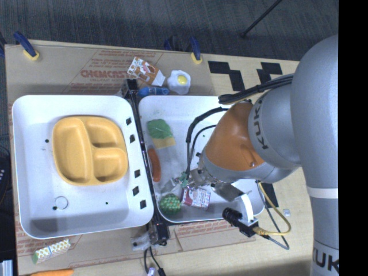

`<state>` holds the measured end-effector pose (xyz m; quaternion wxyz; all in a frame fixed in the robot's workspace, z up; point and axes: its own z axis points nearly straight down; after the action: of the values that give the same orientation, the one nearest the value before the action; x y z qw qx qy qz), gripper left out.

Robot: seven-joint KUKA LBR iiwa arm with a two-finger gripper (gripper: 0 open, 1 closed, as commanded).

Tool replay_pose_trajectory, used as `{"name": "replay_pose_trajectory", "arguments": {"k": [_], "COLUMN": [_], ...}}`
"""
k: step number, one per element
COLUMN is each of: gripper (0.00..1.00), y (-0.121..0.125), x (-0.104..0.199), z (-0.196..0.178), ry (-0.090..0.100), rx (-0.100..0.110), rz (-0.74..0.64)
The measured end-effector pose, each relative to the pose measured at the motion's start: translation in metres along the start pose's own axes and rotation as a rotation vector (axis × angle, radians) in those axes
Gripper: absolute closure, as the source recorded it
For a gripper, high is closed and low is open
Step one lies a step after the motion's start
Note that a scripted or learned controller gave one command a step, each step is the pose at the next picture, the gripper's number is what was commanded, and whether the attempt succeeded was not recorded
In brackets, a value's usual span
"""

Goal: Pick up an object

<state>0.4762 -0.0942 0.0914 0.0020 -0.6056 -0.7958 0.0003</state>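
The orange sausage (154, 163) lies lengthwise up-down in the right bin (172, 103); whether the jaws are parted, I cannot tell.

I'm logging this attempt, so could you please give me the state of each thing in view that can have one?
Yellow divided tray: lying flat in the left bin, compartments bare.
Green block: resting in the right bin.
Orange sausage-like piece: lying lengthwise beside the divider.
Green ball: at rest near the front wall.
Red-and-white packet: lying flat beneath the wrist.
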Motion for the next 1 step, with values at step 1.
{"name": "replay_pose_trajectory", "arguments": {"k": [1], "gripper": [0.00], "y": [0.0000], "x": [0.0000], "z": [0.0000], "ry": [0.000], "rx": [0.000], "rz": [0.000]}}
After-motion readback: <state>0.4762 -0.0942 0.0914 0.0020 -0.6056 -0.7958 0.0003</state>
